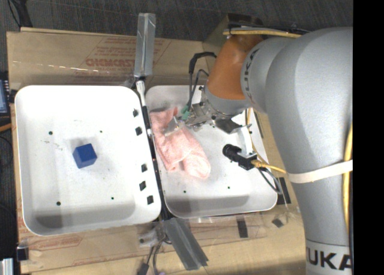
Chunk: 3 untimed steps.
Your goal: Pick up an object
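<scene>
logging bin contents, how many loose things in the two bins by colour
blue: 1, the small blue cube in the left white bin
pink: 1, the crumpled pink cloth in the right white bin
total: 2

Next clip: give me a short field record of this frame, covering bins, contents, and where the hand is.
left bin: blue cube, lying apart from the walls
right bin: pink cloth, crumpled, near the divider side
arm: reaches in from the right, over the right bin
hand: at the cloth's upper edge; grip cannot be judged
cube: untouched
</scene>
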Each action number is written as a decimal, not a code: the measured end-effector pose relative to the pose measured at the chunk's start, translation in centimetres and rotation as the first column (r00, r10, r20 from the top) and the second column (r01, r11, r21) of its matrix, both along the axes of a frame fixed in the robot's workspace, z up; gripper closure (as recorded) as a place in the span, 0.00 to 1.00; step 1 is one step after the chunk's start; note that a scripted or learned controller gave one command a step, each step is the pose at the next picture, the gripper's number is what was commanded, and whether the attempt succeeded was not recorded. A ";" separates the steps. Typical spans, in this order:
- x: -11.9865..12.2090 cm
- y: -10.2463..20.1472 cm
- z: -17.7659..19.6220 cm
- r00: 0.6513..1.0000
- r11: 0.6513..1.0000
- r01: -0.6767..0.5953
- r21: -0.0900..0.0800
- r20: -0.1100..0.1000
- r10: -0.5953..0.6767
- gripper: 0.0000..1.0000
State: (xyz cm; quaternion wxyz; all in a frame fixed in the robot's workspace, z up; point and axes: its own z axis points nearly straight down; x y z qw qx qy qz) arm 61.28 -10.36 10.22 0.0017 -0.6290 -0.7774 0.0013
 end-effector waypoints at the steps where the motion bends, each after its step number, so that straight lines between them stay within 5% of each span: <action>1: 0.3 -0.7 -0.9 0.999 0.999 -0.039 0.001 0.002 0.039 0.00; 2: -1.8 -2.0 -1.0 0.999 0.999 -0.049 0.001 0.002 0.049 0.00; 3: -1.9 -2.0 0.0 0.999 0.999 -0.053 0.002 -0.002 0.053 1.00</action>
